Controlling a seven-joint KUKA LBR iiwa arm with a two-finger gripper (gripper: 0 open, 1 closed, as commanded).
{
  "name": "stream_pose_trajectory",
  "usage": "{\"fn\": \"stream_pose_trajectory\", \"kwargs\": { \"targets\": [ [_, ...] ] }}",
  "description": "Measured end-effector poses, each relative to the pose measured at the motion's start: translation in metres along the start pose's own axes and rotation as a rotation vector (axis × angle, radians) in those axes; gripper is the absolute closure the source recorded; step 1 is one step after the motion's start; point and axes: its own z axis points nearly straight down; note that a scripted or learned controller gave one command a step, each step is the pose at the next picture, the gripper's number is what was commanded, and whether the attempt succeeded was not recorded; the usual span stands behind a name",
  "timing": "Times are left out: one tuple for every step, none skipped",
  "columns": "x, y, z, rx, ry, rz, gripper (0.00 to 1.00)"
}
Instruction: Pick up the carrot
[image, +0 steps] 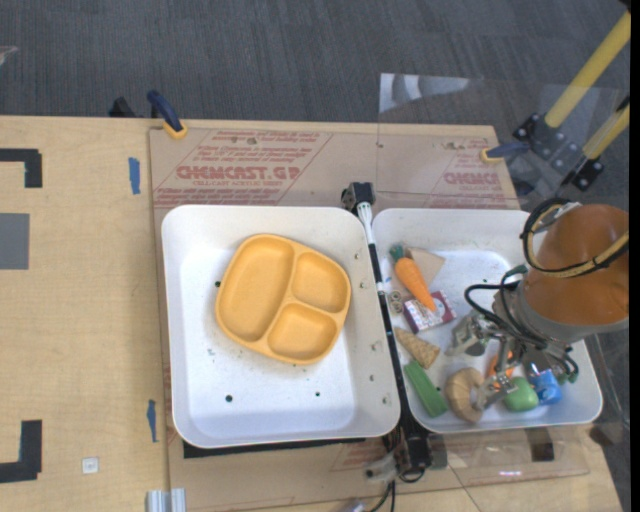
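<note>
The carrot (414, 282), orange with a green top, lies slanted in the upper left part of the right bin (470, 228), close to the divider. My gripper (496, 366) hangs below the orange-banded wrist (578, 268) over the lower right of that bin. It is down among a pile of small toys, about a hand's width right of and below the carrot. Nothing orange shows at the gripper.
A yellow divided plate (283, 297) rests in the left bin (190, 330). Around the carrot lie a beige wedge (429, 262), a purple packet (424, 313), a cone-like piece (419, 348), a green cylinder (425, 389), a tan lump (465, 393) and green (521, 398) and blue (545, 386) toys.
</note>
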Motion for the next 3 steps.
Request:
{"fn": "stream_pose_trajectory", "kwargs": {
  "targets": [
    [-0.081, 0.056, -0.098, -0.006, 0.000, 0.135, 0.00],
    [-0.099, 0.057, -0.094, -0.005, 0.006, 0.279, 0.00],
    [-0.120, -0.013, -0.070, -0.002, 0.009, 0.273, 0.00]
  ]
}}
